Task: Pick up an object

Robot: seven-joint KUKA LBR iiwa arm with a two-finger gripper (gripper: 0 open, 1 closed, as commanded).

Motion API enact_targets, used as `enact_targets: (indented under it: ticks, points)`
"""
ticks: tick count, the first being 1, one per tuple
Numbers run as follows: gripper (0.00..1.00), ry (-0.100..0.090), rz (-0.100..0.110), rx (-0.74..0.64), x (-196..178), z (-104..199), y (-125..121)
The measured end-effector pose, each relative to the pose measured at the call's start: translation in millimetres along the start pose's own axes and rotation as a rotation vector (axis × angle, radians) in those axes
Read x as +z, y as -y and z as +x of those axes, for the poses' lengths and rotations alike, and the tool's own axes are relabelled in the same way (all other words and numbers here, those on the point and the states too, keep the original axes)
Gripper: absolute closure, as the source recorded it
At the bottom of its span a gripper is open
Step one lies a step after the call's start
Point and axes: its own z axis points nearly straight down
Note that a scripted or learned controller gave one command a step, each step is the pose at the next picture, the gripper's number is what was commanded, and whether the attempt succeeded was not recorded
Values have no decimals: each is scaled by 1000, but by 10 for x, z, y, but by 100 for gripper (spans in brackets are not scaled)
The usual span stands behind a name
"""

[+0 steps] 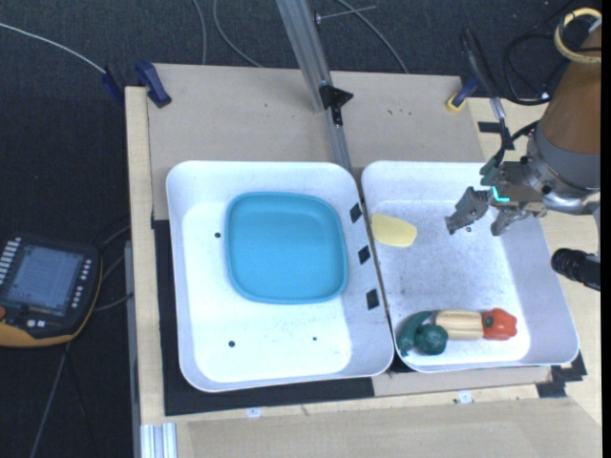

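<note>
My gripper (484,219) hangs over the upper part of the right bin (535,284), its two dark fingers (465,214) spread apart with nothing between them — only white bin floor shows in the gap. A small teal light glows just above them on my wrist. The things I could pick lie elsewhere in this same bin: a pale yellow piece (393,230) sits near the left wall, well to the left of my fingers, and along the lower edge lie a dark green object (423,337), a tan roll-shaped piece (459,324) and a red piece (499,324), touching in a row. In the left bin (196,256) rests a blue tray (285,247) — square with rounded corners, lying flat.
</note>
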Motion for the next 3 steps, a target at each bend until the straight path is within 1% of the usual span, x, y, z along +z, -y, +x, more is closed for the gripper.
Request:
enact_targets:
  ticks: [1,2,3]
  points:
    - [0,0,0,0,1,0,0]
    - [0,0,5,-1,557,51,-77]
    - [0,-1,6,1,1171,2,-54]
